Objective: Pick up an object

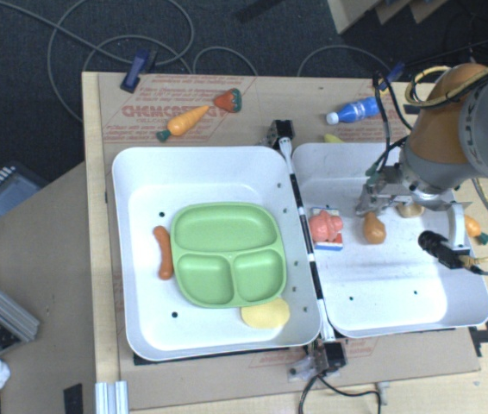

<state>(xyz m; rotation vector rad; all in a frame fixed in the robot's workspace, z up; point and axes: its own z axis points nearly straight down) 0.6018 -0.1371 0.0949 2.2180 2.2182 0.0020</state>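
My gripper (380, 202) hangs low over the back of the right bin (382, 296), on the grey arm with the orange band (451, 110). Just below and in front of it lies a brown egg-shaped object (373, 228); I see nothing held. A pink lumpy object (325, 225) rests on a small card at the right bin's left wall. A small tan piece (411, 209) lies beside the gripper, partly hidden by it.
The left bin (140, 188) holds a green divided tray (227, 253), an orange sausage (165, 253) and a yellow disc (265, 315). Behind the bins on the bench lie a toy carrot (185, 121) and a blue bottle (353, 111). Cables hang at the right bin's right side.
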